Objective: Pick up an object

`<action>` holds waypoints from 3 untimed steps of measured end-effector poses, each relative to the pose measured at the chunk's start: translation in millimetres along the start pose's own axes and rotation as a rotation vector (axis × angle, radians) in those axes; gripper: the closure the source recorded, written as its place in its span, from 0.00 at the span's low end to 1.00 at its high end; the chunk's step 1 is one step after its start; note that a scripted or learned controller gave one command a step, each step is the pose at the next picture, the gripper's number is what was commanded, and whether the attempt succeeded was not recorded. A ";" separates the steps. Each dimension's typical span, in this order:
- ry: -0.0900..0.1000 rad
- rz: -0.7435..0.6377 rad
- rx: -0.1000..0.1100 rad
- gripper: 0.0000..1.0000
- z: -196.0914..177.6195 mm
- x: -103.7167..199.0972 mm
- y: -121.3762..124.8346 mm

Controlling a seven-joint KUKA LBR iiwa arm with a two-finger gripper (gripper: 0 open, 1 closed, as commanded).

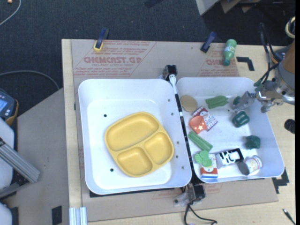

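The right bin point(274, 139) holds several small items: a tan disc point(189, 103), a light green piece point(216, 101), a red and white packet point(202, 121), a dark green cup point(241, 119), a long green piece point(200, 141), a black and white box point(229, 156) and a small can point(251, 164). My gripper point(253, 104) hangs over the bin's far right corner, just above and right of the dark green cup. It is open, with nothing between its fingers.
The left bin point(93, 102) holds a yellow divided plate point(138, 143). A small dark green lump point(252, 142) and a green-topped red and white carton point(206, 164) lie near the right bin's front. A green bottle point(229, 51) lies on the board behind the bins.
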State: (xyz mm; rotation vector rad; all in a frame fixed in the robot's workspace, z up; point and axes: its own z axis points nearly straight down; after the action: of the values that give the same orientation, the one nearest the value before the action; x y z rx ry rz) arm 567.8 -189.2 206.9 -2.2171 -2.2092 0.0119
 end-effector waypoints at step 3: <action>-0.001 -0.004 -0.008 0.00 79.6 9.4 3.3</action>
State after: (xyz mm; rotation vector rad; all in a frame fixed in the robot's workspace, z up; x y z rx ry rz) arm 570.1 -179.6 127.3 -2.2170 -2.2176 0.0040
